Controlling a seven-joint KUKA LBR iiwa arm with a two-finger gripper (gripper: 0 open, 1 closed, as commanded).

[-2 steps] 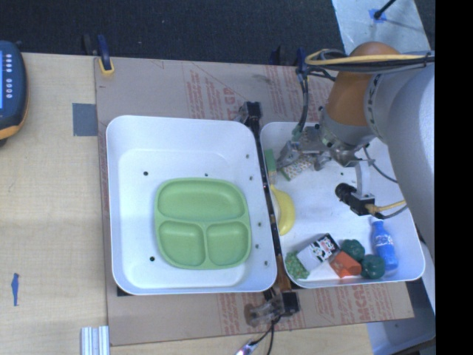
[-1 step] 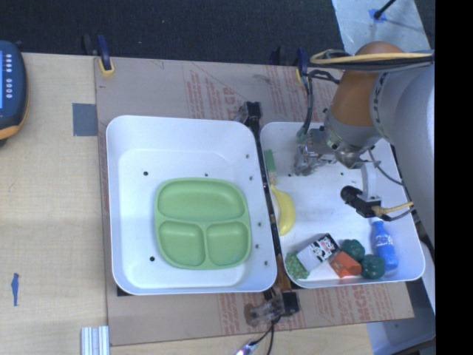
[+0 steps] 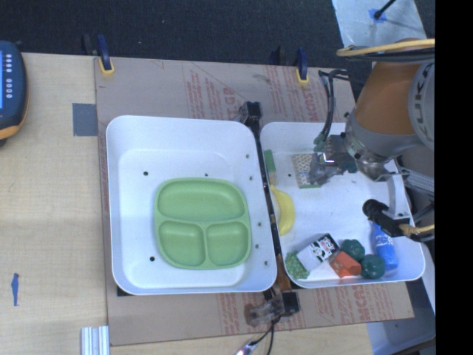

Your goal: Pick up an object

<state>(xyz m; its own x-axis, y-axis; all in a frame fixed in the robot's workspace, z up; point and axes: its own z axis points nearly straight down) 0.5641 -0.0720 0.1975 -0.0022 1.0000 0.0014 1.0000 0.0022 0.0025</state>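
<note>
My gripper [image 3: 321, 170] hangs over the upper middle of the right bin [image 3: 336, 220], just right of a small patterned card [image 3: 302, 170] lying on the bin floor. A yellow curved piece [image 3: 284, 209] rests against the bin's left wall. Along the front edge sit a green block [image 3: 295, 265], a black-and-white box [image 3: 323, 248], an orange block [image 3: 344, 264], two dark green round things [image 3: 363, 259] and a blue bottle [image 3: 383, 247]. A thin green stick [image 3: 270, 166] lies by the left wall.
The left bin [image 3: 133, 198] holds a green divided tray [image 3: 202, 222]. A black cable end [image 3: 380, 217] reaches into the right bin from the arm side. Clamps hold the brown board under the bins at the back and front.
</note>
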